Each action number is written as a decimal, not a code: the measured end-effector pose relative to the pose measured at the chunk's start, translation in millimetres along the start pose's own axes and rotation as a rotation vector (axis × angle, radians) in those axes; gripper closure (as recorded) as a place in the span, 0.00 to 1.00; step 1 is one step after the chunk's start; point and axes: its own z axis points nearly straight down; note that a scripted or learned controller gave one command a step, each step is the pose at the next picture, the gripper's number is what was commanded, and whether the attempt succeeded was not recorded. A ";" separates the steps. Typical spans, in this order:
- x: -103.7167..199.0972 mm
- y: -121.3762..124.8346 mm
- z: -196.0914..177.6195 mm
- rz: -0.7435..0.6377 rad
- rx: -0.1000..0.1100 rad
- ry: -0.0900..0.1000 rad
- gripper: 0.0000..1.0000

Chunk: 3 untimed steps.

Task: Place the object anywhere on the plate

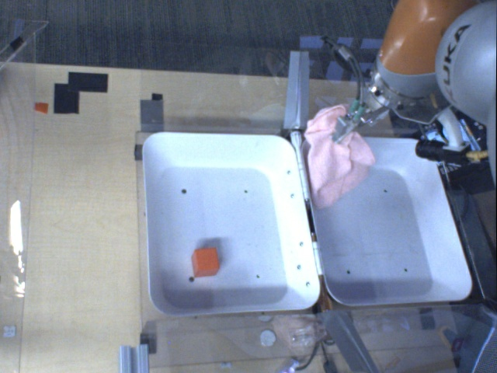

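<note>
Nearest the camera, the left bin (220,216) holds a small orange block (206,262) near its front left, resting on the floor, well apart from everything else. The right bin (392,231) sits beside it, touching along the middle divider. No plate can be made out in either bin, so the target of the task is unclear; the bin floors are the only candidate surfaces. Further back, a pink cloth (335,164) hangs over the rear left corner of the right bin, its left edge near the divider, its lower folds draping toward the bin floor. The gripper (351,123) is at the cloth's top edge and the cloth bunches up into it, so it reads as pinched closed on a fold of cloth, lifted; the fingertips themselves are small and partly buried in fabric, so how far apart they stand is hard to judge. Judgement: carry phase, object in hand and not yet set down. Next move calls for choosing a landing spot, lowering until the cloth rests and goes slack, then releasing. Risk: thin pinch may slip. The arm (435,37) is cut off at top right; whether the cloth's lowest fold touches the floor cannot be told.
</note>
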 end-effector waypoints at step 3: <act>157.5 18.1 -15.7 -1.018 -0.004 0.003 1.00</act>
